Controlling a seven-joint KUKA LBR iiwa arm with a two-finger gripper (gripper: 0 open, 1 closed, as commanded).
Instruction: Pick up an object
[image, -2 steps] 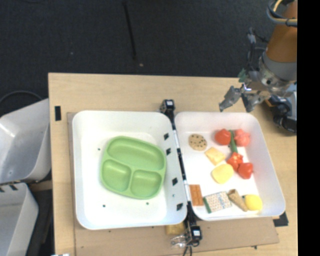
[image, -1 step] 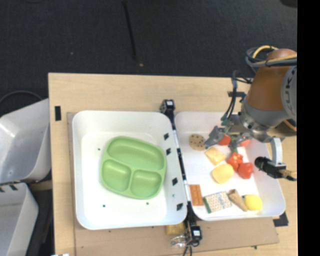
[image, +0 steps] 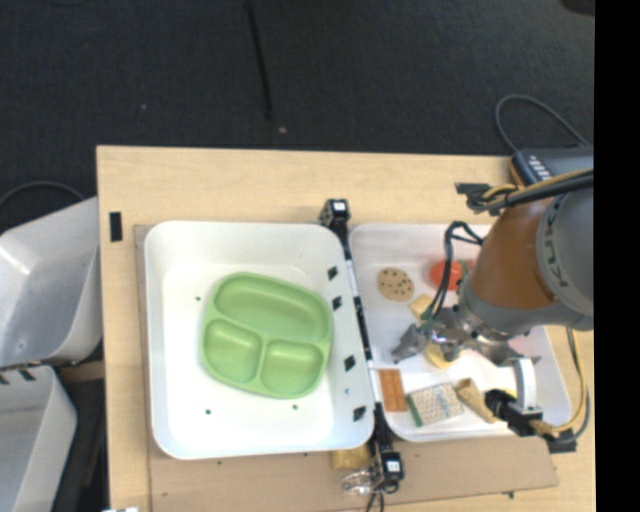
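From my seat, the gripper (image: 432, 343) fingers are too blurred to judge. A yellow object (image: 437, 352) sits partly hidden beneath it; the red object (image: 447, 272) behind it is half-covered by the arm (image: 510, 262).

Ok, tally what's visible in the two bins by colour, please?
Green: 1, divided tray
Tan: 1, cookie
Orange-red: 1, small item
Yellow: 1, partly hidden under the pincer
Patterned: 1, flat packet
Total: 5 visible; the arm may hide more.

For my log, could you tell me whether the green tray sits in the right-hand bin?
No, the green tray lies in the left bin.
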